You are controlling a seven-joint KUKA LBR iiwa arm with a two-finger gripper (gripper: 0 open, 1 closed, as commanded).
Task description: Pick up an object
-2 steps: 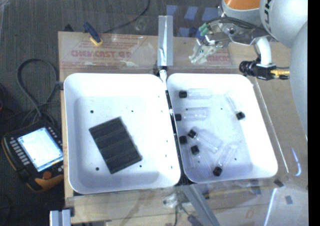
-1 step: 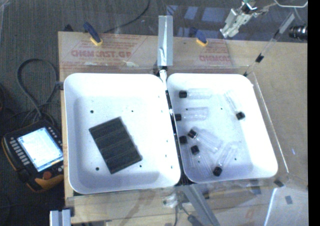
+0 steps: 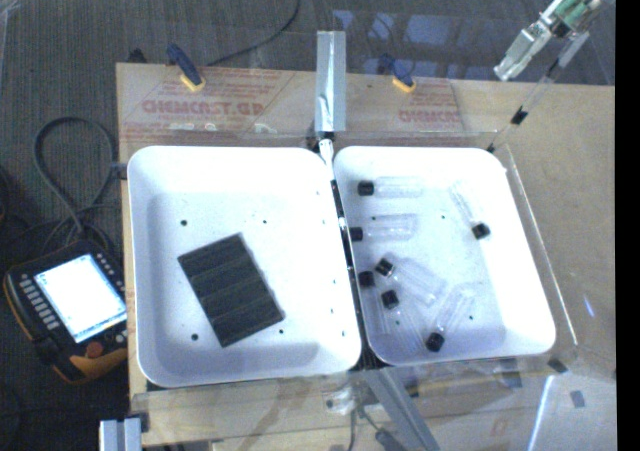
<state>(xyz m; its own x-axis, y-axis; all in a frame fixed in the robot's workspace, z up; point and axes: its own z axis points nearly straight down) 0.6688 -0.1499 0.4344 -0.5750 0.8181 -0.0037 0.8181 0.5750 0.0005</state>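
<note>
The right bin [image 3: 520, 239] holds several clear vials with black caps, among them one near the back left [image 3: 390, 186], one at the right [image 3: 468, 214] and a cluster toward the front [image 3: 425, 289]. A black ribbed rectangular pad [image 3: 229, 288] lies flat in the left bin [image 3: 160, 189]. My gripper [image 3: 545, 34] is at the top right, raised over the bench behind the right bin's far right corner and well away from all the objects. It looks pale and partly see-through there, and its tip is too small and blurred to read.
A metal post [image 3: 330, 79] stands behind the seam between the bins. Two blue clamps [image 3: 183, 63] [image 3: 397, 72] grip the bench's back edge. A teach pendant [image 3: 70, 304] with cables lies on the floor to the left. A thin rod with a dark tip [image 3: 518, 118] slants below the gripper.
</note>
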